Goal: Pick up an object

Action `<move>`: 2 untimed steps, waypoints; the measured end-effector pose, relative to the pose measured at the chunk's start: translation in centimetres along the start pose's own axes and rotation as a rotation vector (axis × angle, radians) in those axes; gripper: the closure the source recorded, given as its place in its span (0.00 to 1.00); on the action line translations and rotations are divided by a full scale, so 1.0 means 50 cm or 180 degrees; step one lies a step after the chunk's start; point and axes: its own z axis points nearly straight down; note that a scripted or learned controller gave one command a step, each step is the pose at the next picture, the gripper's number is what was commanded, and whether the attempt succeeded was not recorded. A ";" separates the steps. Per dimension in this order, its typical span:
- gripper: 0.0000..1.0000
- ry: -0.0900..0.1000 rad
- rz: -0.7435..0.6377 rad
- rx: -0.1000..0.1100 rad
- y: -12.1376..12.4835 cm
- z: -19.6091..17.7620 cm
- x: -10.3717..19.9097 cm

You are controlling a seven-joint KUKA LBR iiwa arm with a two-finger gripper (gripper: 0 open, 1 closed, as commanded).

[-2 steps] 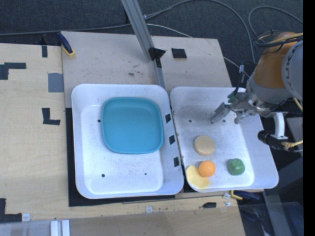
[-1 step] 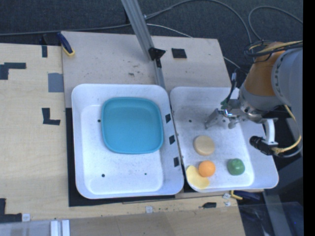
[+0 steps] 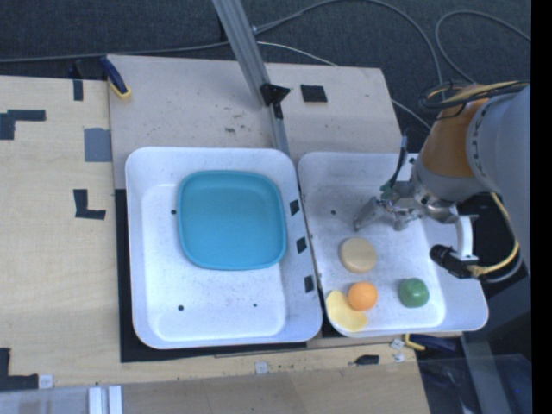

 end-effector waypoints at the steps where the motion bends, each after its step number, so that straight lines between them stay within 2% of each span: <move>1: 1.00 -0.0004 0.0001 -0.0008 0.001 -0.024 -0.001; 2: 1.00 -0.0002 0.0002 -0.0014 0.002 -0.148 -0.003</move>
